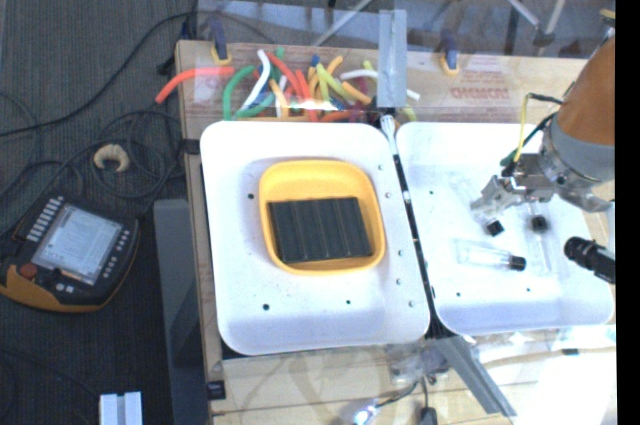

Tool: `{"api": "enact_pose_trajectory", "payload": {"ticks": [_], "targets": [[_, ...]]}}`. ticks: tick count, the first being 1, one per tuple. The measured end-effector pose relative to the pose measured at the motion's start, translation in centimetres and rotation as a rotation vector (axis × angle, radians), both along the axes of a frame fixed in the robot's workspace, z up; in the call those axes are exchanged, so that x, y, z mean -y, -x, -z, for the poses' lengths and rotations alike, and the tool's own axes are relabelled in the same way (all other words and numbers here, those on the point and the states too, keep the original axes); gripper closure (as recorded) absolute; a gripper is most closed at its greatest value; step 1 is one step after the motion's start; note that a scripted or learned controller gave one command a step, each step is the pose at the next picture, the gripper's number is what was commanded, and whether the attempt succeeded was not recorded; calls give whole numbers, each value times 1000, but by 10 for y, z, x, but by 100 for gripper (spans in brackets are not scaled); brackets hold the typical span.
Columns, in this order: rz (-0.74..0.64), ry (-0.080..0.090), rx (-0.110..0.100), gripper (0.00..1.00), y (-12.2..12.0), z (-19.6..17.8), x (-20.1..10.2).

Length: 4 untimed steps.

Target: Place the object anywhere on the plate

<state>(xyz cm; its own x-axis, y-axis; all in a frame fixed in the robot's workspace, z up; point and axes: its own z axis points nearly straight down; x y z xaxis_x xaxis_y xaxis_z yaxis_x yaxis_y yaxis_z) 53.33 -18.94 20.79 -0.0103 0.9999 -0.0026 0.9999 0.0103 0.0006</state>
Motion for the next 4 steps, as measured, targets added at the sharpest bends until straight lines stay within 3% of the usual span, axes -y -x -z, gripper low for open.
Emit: {"api": "enact_pose_trajectory", "payload": {"ticks": [1,2,3,4], "targets": [[-160,-3,-2,100,34,27,-28],[-281,14,15,100,47,47,-69],[-504,-1,0,100,48,24,-126],[-641,-2,1,100,48,2,-185]]}}
